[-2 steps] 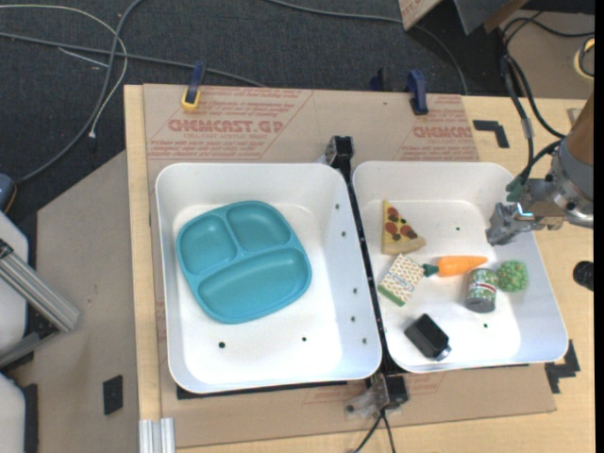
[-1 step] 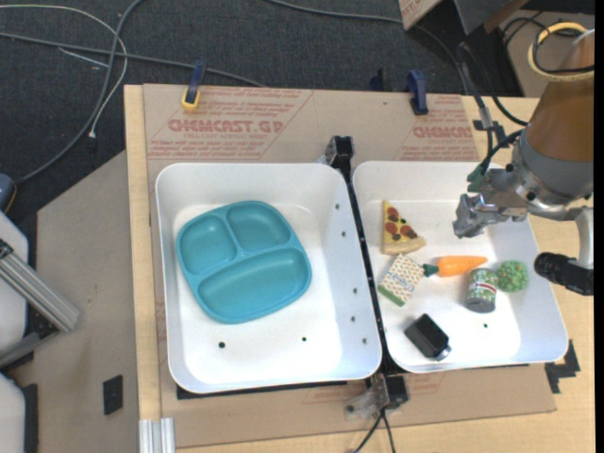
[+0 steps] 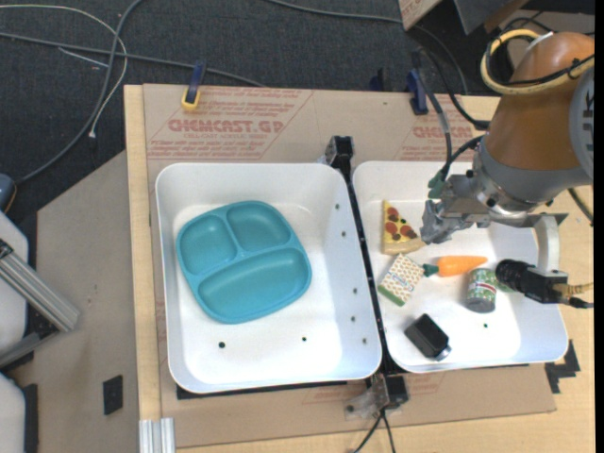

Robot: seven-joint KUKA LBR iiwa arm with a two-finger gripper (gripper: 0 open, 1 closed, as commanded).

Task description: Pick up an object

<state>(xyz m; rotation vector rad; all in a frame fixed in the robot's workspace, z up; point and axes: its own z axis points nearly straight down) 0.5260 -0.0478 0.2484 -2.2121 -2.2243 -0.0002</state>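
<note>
Hovering in the right white bin (image 3: 528, 343), the two-finger gripper (image 3: 432, 226) has a state one cannot tell; the small orange plastic toy carrot (image 3: 456, 266) just beside looks light, stiff, slippery, best pinched mid-body.

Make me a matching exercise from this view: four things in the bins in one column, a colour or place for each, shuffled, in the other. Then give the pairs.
Things:
1. divided plate
2. toy carrot
3. pizza slice
4. small block

Descriptions:
A. black, at the near edge of the right bin
B. orange, lying across the middle of the right bin
C. teal, in the left bin
D. yellow with red spots, just beside the gripper

Pairs: 1-C, 2-B, 3-D, 4-A
</note>
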